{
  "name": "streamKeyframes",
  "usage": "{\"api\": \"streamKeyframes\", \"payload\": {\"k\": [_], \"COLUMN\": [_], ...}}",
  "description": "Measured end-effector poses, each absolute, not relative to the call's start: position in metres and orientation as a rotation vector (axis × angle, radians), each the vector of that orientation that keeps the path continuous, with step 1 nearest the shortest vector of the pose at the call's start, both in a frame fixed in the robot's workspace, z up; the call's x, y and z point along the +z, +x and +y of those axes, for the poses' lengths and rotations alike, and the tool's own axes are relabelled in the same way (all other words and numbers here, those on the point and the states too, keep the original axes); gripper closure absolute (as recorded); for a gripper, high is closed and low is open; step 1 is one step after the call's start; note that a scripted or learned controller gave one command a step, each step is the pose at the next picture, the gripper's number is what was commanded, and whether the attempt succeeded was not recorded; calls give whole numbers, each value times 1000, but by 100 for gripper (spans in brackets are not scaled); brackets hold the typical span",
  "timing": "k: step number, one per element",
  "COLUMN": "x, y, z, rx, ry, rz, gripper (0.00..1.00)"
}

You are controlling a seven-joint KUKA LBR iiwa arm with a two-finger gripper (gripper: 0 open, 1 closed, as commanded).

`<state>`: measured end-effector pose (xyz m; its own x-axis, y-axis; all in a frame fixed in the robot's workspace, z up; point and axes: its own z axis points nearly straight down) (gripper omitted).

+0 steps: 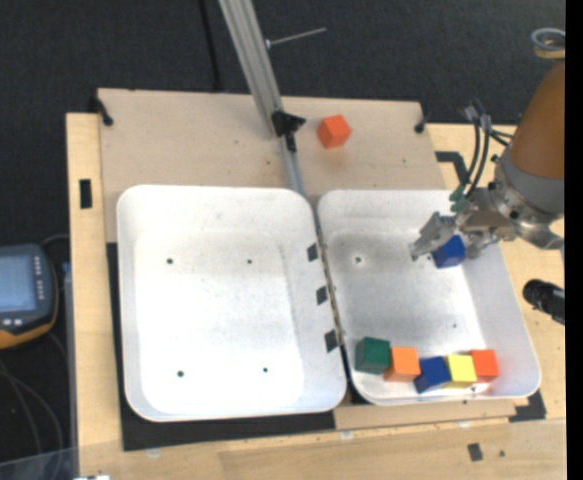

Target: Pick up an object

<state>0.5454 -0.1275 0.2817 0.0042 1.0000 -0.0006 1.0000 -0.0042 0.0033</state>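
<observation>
Blue cube (450, 252) sits between the fingers of the gripper (445, 245), closed on it and raised above the right bin (391, 268), likely lifted clear to carry. Along that bin's near wall a row lies: green (373, 354), orange (405, 361), blue (432, 373), yellow (461, 368), orange-red (484, 363). Orange cube (333, 131) rests on the bench (171, 138) behind.
</observation>
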Motion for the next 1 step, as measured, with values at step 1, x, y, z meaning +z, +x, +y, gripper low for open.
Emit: {"api": "streamKeyframes", "payload": {"k": [1], "x": [294], "y": [549], "z": [-178], "rx": [0], "ry": [2221], "rz": [2215], "gripper": [0]}}
